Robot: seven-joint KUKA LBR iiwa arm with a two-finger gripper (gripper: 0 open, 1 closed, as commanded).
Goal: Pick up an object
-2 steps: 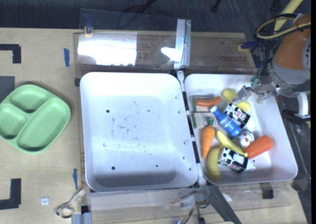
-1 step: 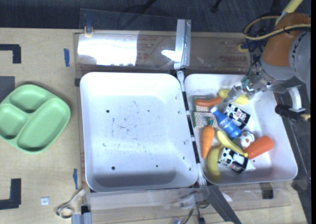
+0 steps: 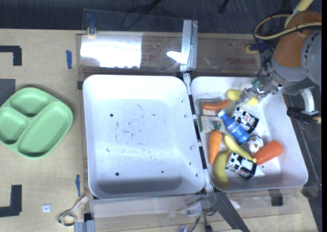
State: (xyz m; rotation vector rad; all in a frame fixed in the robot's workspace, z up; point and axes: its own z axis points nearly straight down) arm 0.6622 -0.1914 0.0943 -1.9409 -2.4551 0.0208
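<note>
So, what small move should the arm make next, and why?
Probably lower the hand a little toward the small yellow piece beside it. The hand sits over the upper edge of the right bin, nothing shows between its fingers, and that piece lies apart from the crowded pile, so it looks the easiest to reach. The left bin offers nothing to grasp.

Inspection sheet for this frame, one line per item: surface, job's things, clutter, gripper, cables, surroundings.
Surface: wooden bench bearing a left bin and a right bin.
Job's things: toy pile in the right bin, including carrot, banana, blue bottle.
Clutter: green divided plate left of the bins.
Gripper: gripper above the right bin's far edge; finger state unclear.
Cables: yellow and black cables at the arm.
Surroundings: dark floor, clear panel behind the bins.
</note>
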